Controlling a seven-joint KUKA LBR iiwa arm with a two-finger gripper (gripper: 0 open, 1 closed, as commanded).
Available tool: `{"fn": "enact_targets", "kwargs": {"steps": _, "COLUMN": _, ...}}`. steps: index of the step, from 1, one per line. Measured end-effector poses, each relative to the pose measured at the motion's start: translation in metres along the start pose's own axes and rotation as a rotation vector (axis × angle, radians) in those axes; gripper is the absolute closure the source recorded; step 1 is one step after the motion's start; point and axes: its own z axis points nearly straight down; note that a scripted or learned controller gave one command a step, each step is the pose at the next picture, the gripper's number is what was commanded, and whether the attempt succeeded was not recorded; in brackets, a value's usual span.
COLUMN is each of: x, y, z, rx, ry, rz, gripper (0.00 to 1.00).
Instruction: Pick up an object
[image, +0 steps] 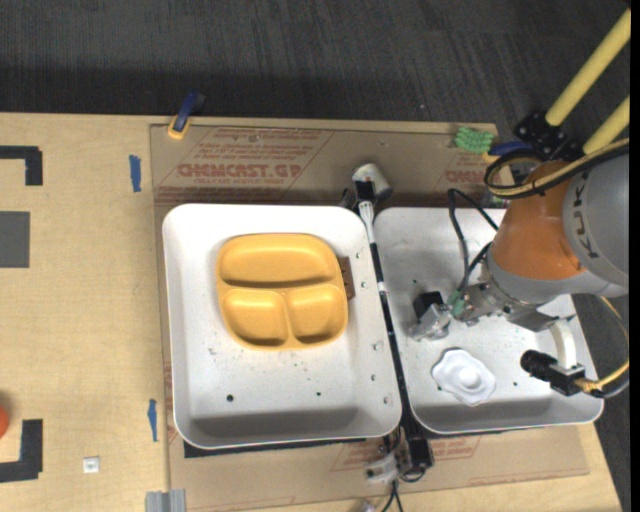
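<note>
Setup: two white bins side by side on the worktop, arm coming in over the right bin.

Pincer: the pincer is low in the right bin, roughly mid-floor. Too small and cluttered to read, so I honestly cannot tell if it's released or clenched, and nothing is clearly between its tips.

Nearest thing: a white lid-like piece lies flat on the right bin floor, near the front wall, just beside and in front of the pincer, apart from it.

Handling guess: looks like thin plastic, so light, fairly stiff and probably slick. It's white on white and low-profile, so I'd pinch the raised knob in the centre or catch an edge.

Orientation: roughly round with a wavy rim, knob facing up, no real long axis that I can make out.

Other option: yellow three-compartment tray in the left bin, lying flat, long axis running left-right in view. Bulky, a rim grab is likely the only way.
</note>
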Motion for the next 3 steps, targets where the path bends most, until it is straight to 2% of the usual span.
{"fn": "enact_targets", "kwargs": {"steps": 2, "x": 0.000, "y": 0.000, "z": 0.000, "rx": 0.000, "ry": 0.000, "rz": 0.000, "gripper": 0.00}}
{"fn": "enact_targets", "kwargs": {"steps": 3, "x": -0.006, "y": 0.019, "z": 0.000, "rx": -0.001, "ry": -0.001, "rz": -0.288, "gripper": 0.00}}
